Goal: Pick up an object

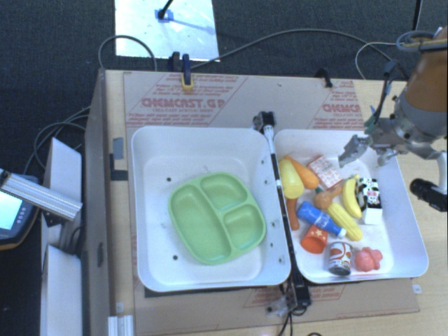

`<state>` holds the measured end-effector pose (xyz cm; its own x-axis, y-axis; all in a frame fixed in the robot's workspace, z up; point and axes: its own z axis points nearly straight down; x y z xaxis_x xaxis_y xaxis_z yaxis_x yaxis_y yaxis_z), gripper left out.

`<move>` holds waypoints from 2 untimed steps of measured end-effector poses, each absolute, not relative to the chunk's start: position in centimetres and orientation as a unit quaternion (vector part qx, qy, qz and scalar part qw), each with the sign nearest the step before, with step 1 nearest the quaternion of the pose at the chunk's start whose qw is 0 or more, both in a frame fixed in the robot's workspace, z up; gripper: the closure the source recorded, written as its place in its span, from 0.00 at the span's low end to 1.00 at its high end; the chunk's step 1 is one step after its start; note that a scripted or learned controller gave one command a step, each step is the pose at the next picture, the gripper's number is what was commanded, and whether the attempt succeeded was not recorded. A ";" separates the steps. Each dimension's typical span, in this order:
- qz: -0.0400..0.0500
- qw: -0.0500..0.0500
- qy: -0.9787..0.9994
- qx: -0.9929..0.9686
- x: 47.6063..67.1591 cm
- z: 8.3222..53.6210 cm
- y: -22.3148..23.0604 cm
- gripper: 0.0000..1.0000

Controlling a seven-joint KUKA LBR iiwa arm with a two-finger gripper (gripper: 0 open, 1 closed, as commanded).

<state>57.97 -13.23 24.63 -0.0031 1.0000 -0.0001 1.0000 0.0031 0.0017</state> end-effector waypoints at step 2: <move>0.001 0.001 0.708 0.707 58.4 9.5 -11.4 1.00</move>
<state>58.38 -11.42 9.51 -0.0016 1.0000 -0.0003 1.0000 0.0016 0.0037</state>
